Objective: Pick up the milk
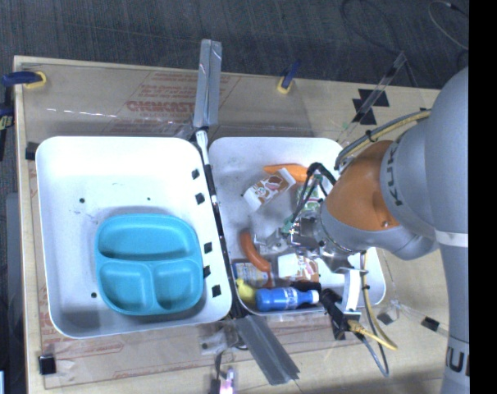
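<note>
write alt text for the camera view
A grey and orange robot arm reaches into the right white bin, crowded with a milk carton, blue bottle and other items. The left bin holds a blue divided tray.

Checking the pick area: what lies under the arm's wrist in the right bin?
Beside the wrist in the right bin show a small carton, a blue bottle and an orange piece; anything directly beneath is covered.

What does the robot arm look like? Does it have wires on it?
The arm is thick, round and grey, with a shiny orange band above the wrist. Black, yellow and green wires loop around the wrist. A black and white part hangs at its lower end, with more yellow wire beside it.
</note>
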`<move>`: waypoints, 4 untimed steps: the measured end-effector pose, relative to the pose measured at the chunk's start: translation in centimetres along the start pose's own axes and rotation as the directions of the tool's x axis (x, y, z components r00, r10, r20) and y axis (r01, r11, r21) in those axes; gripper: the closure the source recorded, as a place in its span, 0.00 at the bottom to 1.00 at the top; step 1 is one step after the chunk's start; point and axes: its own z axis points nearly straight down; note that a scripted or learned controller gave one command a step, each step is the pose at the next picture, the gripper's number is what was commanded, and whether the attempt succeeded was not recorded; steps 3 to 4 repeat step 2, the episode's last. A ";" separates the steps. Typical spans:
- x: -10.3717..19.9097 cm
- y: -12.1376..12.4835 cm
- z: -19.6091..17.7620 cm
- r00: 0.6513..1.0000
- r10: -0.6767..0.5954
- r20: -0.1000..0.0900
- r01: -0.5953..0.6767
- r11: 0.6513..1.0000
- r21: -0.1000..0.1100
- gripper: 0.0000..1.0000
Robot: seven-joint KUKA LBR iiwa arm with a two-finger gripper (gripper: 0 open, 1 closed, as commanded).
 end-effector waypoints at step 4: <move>0.1 0.1 -0.7 1.000 -0.007 0.001 0.007 1.000 0.003 0.00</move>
